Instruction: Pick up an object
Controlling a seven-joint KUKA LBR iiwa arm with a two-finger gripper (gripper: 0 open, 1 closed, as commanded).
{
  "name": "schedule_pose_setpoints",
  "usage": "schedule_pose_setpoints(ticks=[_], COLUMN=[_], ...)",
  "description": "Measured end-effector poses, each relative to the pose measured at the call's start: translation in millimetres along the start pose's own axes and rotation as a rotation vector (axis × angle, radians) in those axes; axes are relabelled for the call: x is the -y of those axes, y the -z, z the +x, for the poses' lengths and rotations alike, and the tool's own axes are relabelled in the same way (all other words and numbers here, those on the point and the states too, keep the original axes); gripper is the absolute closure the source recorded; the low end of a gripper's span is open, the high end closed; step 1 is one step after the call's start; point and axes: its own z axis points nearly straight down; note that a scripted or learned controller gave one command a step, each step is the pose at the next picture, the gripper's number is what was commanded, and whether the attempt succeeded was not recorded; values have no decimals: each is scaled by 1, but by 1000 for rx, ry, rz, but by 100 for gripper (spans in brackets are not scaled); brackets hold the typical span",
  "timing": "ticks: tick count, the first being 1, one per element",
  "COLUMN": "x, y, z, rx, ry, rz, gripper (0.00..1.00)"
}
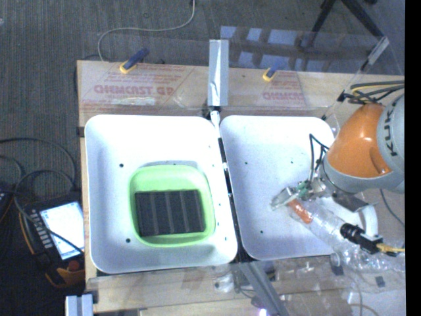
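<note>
Camera view: my pincer sits low over the right bin, near its front right corner.
Pincer state: cannot tell.
Object: green tray, dark slatted insert, in the left bin, well left of my pincer.
Surface: wooden bench, yellow clamps behind.
Room: grey carpet, cables, chair base beyond.

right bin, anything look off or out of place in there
Mostly tidy. One oddity: a clear plastic bottle with an orange part lies on its side, slanted, at the right bin's lower right, reaching the bin's edge just below the arm. The green tray in the left bin sits flat and looks normal.
</note>
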Motion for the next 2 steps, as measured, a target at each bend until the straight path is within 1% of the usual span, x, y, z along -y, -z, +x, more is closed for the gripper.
schedule_pose_setpoints(ticks=[1, 2], x=[-1, -43], y=[7, 102], z=[1, 46], rx=[-3, -15], ry=[1, 84], rz=[1, 25], gripper=[100, 100])
